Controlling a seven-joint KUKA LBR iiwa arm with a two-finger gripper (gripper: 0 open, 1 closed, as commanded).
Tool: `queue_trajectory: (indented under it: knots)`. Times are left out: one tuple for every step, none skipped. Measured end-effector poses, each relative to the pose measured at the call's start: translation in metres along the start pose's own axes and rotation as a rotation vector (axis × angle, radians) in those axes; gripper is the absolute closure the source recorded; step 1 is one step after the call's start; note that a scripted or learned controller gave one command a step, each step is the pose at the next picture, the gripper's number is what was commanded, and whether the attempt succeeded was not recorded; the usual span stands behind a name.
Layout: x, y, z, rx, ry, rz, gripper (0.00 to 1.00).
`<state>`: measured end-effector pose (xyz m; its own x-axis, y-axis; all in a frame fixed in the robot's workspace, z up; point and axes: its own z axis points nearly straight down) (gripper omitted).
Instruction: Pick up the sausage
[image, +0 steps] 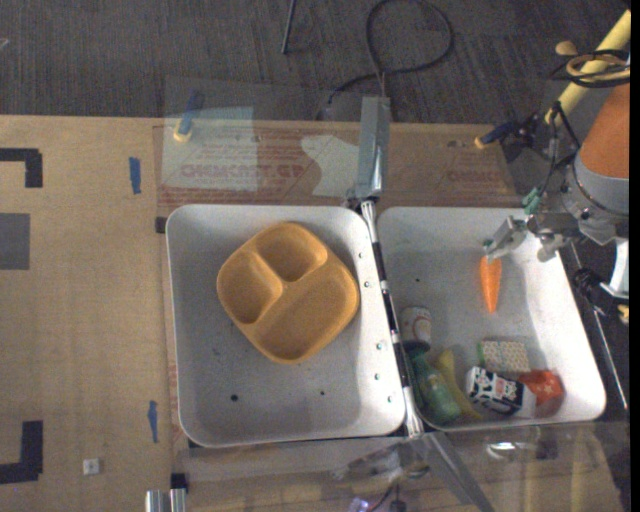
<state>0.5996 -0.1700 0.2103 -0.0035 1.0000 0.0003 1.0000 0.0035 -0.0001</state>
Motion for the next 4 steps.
queue_trajectory:
  knots:
    - [0.051, -0.019, 0.116, -0.004, -0.001, -0.123, 0.00]
    - [0.014, 0.054, 0.123, -0.005, -0.002, 0.021, 0.00]
    - [0.016, 0.056, 0.110, -0.010, -0.003, 0.017, 1.00]
    - [0.017, 0.056, 0.110, -0.010, -0.003, 0.016, 0.00]
